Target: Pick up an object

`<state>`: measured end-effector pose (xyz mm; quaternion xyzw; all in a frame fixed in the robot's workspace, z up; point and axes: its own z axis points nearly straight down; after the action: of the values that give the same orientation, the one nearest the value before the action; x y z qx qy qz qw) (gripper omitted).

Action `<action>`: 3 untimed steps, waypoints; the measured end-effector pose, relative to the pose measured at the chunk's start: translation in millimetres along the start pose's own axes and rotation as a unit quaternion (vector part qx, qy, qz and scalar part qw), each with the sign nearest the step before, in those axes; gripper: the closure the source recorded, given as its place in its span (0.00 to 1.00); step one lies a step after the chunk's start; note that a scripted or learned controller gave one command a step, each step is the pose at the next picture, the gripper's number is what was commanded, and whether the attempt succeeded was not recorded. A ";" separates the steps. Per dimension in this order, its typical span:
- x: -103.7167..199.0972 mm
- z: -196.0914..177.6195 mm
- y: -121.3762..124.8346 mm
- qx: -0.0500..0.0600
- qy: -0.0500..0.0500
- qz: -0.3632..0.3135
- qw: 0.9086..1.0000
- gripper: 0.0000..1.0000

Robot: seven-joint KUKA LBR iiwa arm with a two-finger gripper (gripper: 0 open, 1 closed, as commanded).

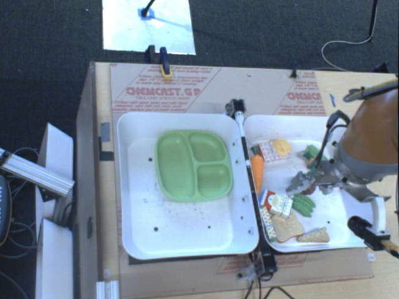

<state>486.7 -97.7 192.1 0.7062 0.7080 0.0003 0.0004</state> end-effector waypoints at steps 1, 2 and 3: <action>-33.2 103.7 83.5 0.001 0.000 0.000 1.000 0.00; -53.6 110.0 179.3 0.006 0.000 -0.001 1.000 0.00; -99.9 106.8 182.0 -0.001 -0.001 0.000 1.000 0.00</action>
<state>669.1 -197.1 85.5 0.7062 0.7080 0.0004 0.0019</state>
